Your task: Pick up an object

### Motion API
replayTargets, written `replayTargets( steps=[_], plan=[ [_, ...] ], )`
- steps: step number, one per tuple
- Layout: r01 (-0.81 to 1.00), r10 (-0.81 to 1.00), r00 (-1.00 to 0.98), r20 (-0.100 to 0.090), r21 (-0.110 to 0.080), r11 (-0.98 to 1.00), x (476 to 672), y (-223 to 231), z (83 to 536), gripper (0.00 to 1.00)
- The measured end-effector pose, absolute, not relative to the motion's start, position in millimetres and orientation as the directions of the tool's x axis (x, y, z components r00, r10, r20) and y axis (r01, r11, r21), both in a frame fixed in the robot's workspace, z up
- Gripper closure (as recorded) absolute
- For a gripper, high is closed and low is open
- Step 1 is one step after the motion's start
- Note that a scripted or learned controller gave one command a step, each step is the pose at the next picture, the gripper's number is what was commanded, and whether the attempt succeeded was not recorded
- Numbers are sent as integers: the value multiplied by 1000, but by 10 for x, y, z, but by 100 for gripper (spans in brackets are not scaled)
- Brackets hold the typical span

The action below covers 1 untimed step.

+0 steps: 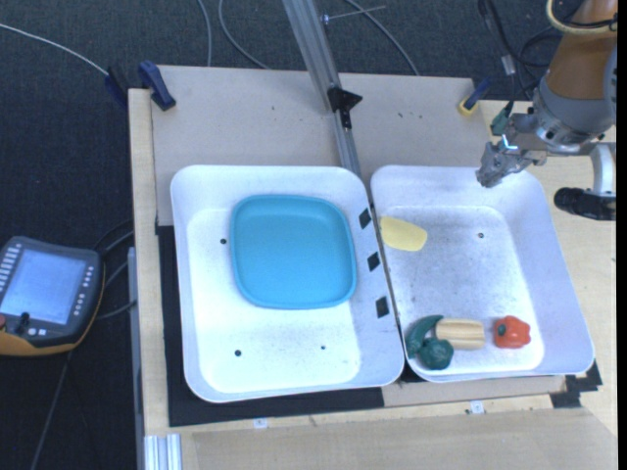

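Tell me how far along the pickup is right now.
Nothing is picked yet. The gripper hangs over the right bin's far edge, with nothing visibly in it. The yellow piece, green vegetable, wooden block and red pepper all lie in that bin. Grasping and lifting remain.
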<state>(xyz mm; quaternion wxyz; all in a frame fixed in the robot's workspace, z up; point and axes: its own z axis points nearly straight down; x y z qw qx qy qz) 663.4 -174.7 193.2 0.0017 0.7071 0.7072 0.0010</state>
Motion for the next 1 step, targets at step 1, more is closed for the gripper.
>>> replayTargets(
  steps=[1],
  plan=[
    [1000,1000,0,-1,4,0,6642,-1747,2236,100]
  ],
)
